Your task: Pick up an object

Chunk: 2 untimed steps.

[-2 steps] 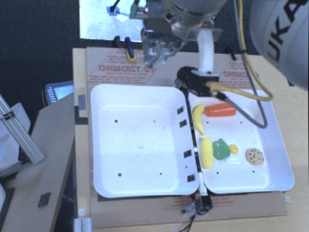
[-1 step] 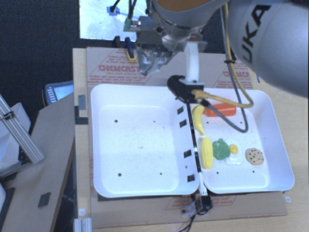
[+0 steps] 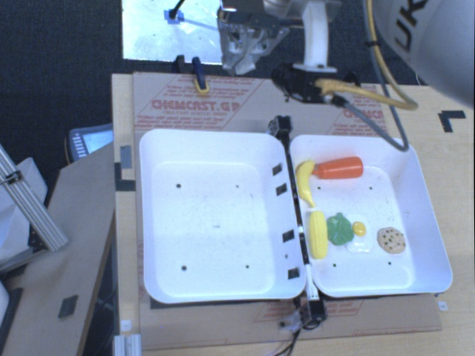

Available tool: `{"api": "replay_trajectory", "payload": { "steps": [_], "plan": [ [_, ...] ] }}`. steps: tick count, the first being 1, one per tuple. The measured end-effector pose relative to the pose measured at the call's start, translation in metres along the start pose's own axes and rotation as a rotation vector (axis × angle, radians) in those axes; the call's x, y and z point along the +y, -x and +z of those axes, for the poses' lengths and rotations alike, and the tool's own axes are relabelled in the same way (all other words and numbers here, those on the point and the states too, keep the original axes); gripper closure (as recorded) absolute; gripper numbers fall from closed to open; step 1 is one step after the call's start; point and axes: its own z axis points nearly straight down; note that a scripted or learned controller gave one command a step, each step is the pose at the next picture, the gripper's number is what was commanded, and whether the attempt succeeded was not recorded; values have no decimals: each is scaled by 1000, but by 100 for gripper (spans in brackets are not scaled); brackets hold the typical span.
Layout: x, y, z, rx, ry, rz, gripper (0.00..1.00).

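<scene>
- White plastic forms the two shallow bins that sit side by side on a cardboard sheet printed with red lettering; the right bin serves as the landmark here.
- Inside the right bin, an orange carrot lies near the far wall, its blunt end touching the top of a yellow banana that curves along the wall shared with the left bin.
- Nearer the camera from the banana, a yellow corn cob lies lengthwise along that same shared wall.
- Just beside the corn cob, toward the bin's middle, sits a green leafy piece, with a fried egg touching its outer edge.
- A round cookie with dark chips rests apart from the egg, closer to the bin's outer wall.
- Grey metal and a white link mark the arm, which enters at the top of the camera view, well beyond the right bin's far wall.
- Its gripper hangs above the cardboard sheet, off to the far side of the left bin and well apart from every object in the right bin.
- Whether the jaws stand apart or closed cannot be told at this angle; nothing is seen between them, and they touch no object.
</scene>
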Motion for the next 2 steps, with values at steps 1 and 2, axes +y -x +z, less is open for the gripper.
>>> {"api": "replay_trajectory", "payload": {
  "steps": [1, 2],
  "plan": [
    [-46, 1, 137, -9, -23, -2, 100],
    [-89, 0, 77, 0, -4, -6, 100]
  ]
}}
